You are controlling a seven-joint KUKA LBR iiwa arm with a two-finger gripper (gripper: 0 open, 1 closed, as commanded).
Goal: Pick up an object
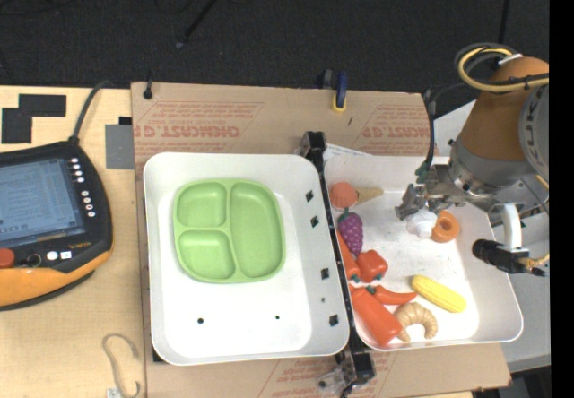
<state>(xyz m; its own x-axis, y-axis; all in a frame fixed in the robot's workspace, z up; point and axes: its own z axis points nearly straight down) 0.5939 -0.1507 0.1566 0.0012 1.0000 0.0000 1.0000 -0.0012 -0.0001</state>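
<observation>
The pincer [418, 205] hangs at two o'clock in the right shallow white bin [489, 284], just beside a small round orange toy [445, 228]. Apart or together, I cannot tell. Off-centre, it could nudge the toy aside.

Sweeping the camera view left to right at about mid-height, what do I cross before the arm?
teach pendant → green divided plate → purple grapes → gripper → small orange piece

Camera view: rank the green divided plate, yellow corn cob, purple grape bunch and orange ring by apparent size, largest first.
1. green divided plate
2. yellow corn cob
3. purple grape bunch
4. orange ring
Corn and grapes look close.
</observation>
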